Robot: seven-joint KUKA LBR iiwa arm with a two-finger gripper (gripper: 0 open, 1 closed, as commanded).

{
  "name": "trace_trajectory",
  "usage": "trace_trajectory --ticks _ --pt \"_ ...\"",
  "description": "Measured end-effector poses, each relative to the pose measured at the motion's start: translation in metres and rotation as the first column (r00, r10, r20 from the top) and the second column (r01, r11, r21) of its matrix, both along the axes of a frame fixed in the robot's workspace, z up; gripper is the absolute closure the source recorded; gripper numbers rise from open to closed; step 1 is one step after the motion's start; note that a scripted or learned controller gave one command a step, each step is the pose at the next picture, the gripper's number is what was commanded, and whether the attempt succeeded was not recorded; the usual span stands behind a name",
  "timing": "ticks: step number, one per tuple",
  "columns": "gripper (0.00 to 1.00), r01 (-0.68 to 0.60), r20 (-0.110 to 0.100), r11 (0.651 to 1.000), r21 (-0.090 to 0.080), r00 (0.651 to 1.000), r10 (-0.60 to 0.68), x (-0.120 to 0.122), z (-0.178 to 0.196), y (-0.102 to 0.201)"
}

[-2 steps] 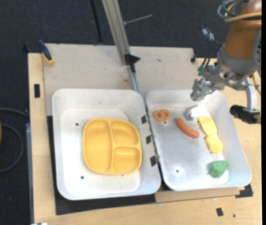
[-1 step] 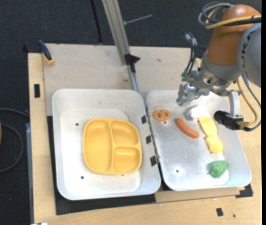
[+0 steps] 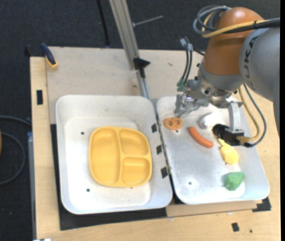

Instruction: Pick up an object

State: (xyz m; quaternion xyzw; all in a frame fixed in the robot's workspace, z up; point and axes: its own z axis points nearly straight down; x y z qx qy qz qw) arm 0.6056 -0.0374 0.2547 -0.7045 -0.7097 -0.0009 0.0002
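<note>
Lining up on the small round orange-brown pretzel-like toy (image 3: 172, 123) at the near-left corner of the right white bin (image 3: 253, 174).

The pretzel toy lies flat on the bin floor, close to the wall that divides the two bins, and I have the two-finger gripper (image 3: 184, 104) hanging just above and behind it. I cannot tell from this slanted view how its tips are set, and I see nothing held between them. To do this well, I judge I must centre over the toy before descending, since the dividing wall leaves little room on that side. The orange carrot-shaped toy (image 3: 201, 137) lies just beside it, so I want a straight drop. The yellow lumpy toy (image 3: 229, 154) and green leafy toy (image 3: 233, 180) sit well apart; the yellow sectioned plastic tray (image 3: 120, 156) rests in the left white bin (image 3: 74, 109).
</note>
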Motion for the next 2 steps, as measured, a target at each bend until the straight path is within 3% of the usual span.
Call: trace_trajectory --ticks 2 --pt "1.00 0.000 -0.001 1.000 0.000 1.000 0.000 -0.027 -0.001 0.107"
